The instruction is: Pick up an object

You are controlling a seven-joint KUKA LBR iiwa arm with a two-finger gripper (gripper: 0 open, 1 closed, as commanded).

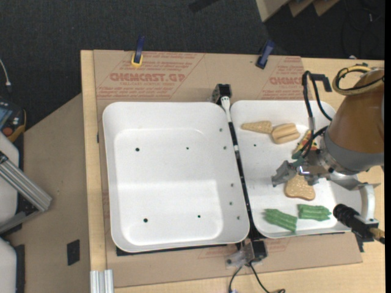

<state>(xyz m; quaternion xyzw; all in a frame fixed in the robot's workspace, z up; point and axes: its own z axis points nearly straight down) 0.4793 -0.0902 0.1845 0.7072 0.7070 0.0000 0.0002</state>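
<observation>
Camera view: tool [292,171] sits low in the right bin [259,221], just left of and touching the upper edge of a tan cookie-like piece [300,190]; can't tell if the tool is spread or pressed together. That piece lies just below-right of the tool, long axis roughly left-right. Also in the right bin: 2 more tan pieces [272,130] above the tool, 2 green pieces [296,215] below it. Left bin [110,163] alongside.

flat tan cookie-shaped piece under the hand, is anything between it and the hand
Nothing visible does. The hand sits right at the upper left edge of the flat tan cookie-shaped piece in the right white bin; the two green pieces lie nearer the front rim.
</observation>
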